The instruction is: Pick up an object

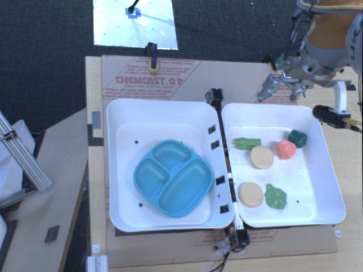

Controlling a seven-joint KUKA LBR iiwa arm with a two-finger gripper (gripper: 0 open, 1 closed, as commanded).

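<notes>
My gripper (282, 90) hangs above the far rim of the right bin (323, 208), with its two fingers spread open and nothing between them. Inside that bin lie a green strip (247, 143), a tan disc (262, 157), a pink ball (286, 149) and a dark green block (297, 137) in a loose row near the back. Closer to the front edge sit a second tan disc (250, 194) and a green leafy piece (275, 197). All of them rest on the bin floor, apart from the gripper.
The left bin (122, 152) holds a blue divided plate (173, 177). A black divider with clips (221, 152) runs between the bins. A yellow clamp (153, 61) stands at the cardboard's far edge, with a shiny sheet (133, 16) behind it.
</notes>
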